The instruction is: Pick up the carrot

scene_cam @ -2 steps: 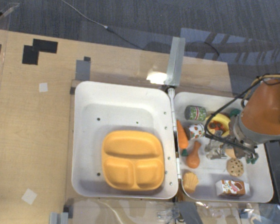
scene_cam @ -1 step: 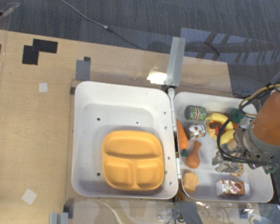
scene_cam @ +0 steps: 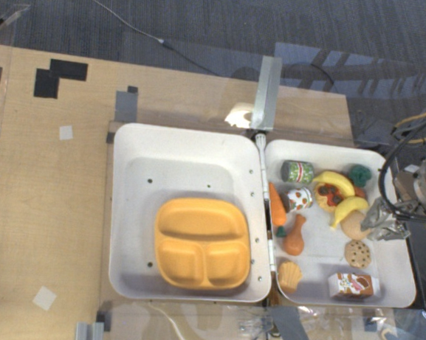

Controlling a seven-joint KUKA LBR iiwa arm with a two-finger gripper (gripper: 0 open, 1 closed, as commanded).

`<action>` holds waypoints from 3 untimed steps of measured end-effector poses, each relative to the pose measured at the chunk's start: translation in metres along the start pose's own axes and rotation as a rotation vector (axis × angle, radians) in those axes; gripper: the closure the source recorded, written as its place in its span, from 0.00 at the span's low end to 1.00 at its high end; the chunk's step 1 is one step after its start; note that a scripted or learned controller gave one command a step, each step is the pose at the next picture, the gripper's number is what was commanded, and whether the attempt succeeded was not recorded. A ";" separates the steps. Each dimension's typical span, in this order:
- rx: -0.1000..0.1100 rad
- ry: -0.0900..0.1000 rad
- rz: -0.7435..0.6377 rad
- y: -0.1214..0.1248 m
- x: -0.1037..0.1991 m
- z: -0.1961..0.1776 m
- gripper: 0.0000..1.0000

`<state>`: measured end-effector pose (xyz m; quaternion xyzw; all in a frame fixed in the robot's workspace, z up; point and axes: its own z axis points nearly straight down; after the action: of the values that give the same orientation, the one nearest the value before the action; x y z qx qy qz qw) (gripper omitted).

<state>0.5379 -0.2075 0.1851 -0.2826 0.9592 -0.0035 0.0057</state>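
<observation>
**Carrot against the divider, gripper across the bin**

You have the carrot (scene_cam: 277,207) lying in the right bin (scene_cam: 395,292), along its left wall, hard by the divider between the two bins. Its orange body runs roughly top to bottom, with a darker bit at the lower end near the wall. Just to its right sit a small round jar (scene_cam: 299,199) and a chicken leg (scene_cam: 295,236), the leg close enough to look as if it touches.

The gripper (scene_cam: 383,226) is well apart from the carrot, at the right side of the same bin, low over a tan round piece (scene_cam: 352,227) beside the banana (scene_cam: 347,209). You cannot tell from this view whether it is spread or pressed together (the metal parts blur into each other), and nothing shows pinched in it.

Elsewhere in the right bin: a green can (scene_cam: 297,171), a fruit bunch (scene_cam: 333,189), a cookie (scene_cam: 357,253), a milk carton (scene_cam: 354,286) and a ridged yellow piece (scene_cam: 289,274). The left bin (scene_cam: 136,159) holds a yellow tray (scene_cam: 202,242).
</observation>
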 end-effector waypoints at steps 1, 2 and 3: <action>-0.008 0.002 -0.280 0.009 0.005 0.046 1.00; -0.001 -0.001 0.112 0.066 -0.005 0.094 1.00; -0.002 0.000 -0.452 0.037 0.019 0.054 1.00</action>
<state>0.5026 -0.1868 0.1303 -0.4902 0.8716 -0.0038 0.0045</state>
